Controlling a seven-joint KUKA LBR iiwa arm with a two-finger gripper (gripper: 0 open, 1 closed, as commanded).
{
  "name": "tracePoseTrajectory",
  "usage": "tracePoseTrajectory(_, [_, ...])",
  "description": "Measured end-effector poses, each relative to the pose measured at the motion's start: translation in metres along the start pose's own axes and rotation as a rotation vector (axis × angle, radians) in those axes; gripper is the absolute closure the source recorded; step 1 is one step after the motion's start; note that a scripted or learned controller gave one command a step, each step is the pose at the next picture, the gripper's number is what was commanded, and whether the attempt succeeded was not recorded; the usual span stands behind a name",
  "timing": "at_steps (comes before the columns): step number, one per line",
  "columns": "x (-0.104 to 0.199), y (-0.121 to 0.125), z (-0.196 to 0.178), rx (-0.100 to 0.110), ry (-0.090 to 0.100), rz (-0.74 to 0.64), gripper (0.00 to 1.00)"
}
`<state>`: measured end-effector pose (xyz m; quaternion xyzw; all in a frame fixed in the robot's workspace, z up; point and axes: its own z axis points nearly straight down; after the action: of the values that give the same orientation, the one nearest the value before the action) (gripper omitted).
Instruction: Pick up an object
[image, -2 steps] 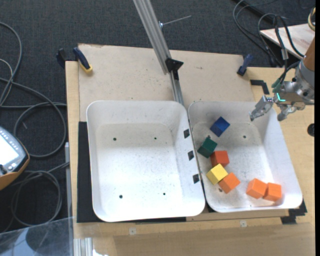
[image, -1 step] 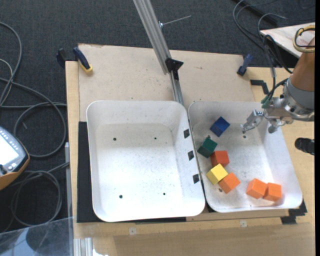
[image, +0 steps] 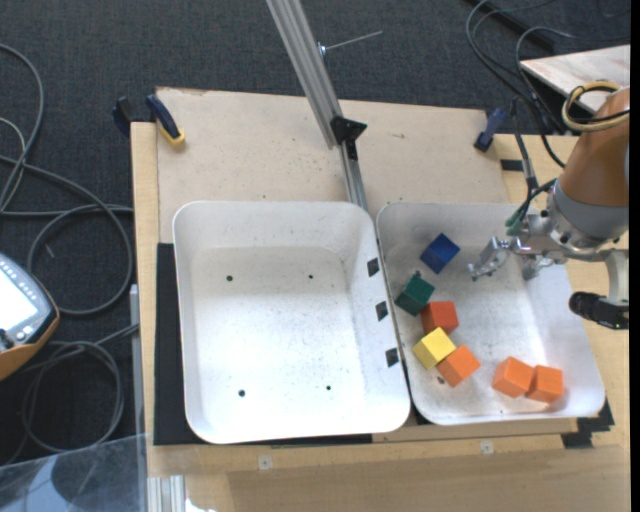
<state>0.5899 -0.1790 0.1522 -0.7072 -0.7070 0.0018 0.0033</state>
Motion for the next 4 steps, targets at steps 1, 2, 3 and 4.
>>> tracePoseTrajectory(1, [0.001,-0.001,0.053,0.000,0.000,0.000,0.00])
tracePoseTrajectory(2, [0.000,0.002,0.038,-0.009,-0.001,0.000,1.00])
tracePoseTrajectory(3, [-0.004,0.000,-0.007,-0.013,-0.004,0.000,1.00])
tracePoseTrajectory(4, [-0.004,0.001,-0.051,-0.014,-0.004,-0.002,1.00])
